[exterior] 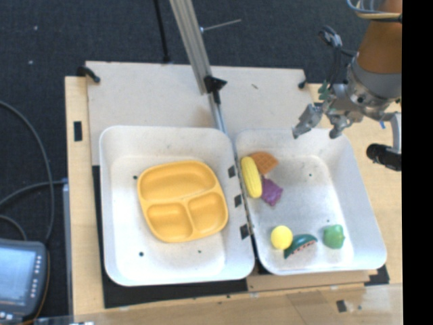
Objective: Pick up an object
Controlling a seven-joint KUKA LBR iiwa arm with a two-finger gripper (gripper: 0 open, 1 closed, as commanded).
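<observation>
The gripper (316, 126) hangs open and empty over the right bin's (352, 164) far rim; descending there, it probably strikes the rim; the corn (251, 176) and purple piece (272, 192) touch, so a grasp may slip.

One camera, fixed high above the bench (81, 181), looking down at a slant. Far enough back to take in both white bins whole, plus dark floor behind the bench. Gripper (316, 123) up near the top right of the view, at the far rim of the right bin (352, 181). Left bin (118, 202) below and well to the left of the gripper. Near edge of the bench far below the gripper, along the bottom of the view.
</observation>
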